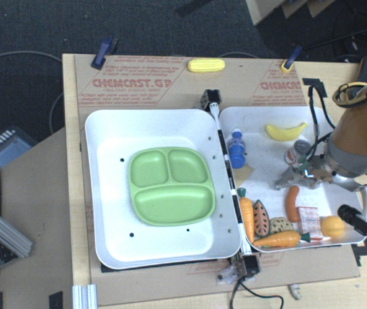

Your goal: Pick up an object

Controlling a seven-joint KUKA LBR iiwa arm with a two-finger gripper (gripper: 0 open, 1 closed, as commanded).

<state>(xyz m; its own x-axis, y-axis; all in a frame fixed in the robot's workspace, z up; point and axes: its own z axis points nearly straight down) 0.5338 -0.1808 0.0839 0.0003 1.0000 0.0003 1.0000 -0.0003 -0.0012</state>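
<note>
The right bin holds a yellow banana at the back and a blue bottle by its left wall. A red-orange sausage lies near the middle. Along the front lie two carrots, a watermelon slice, a small red and white packet and an orange ball. My gripper is down inside this bin, just above the sausage's upper end and below the banana. Nothing shows as lifted off the bin floor.
The left bin carries a green divided plate. A yellow toy corn and two blue clamps sit on the cardboard at the back. Black cables hang beside the arm at the right.
</note>
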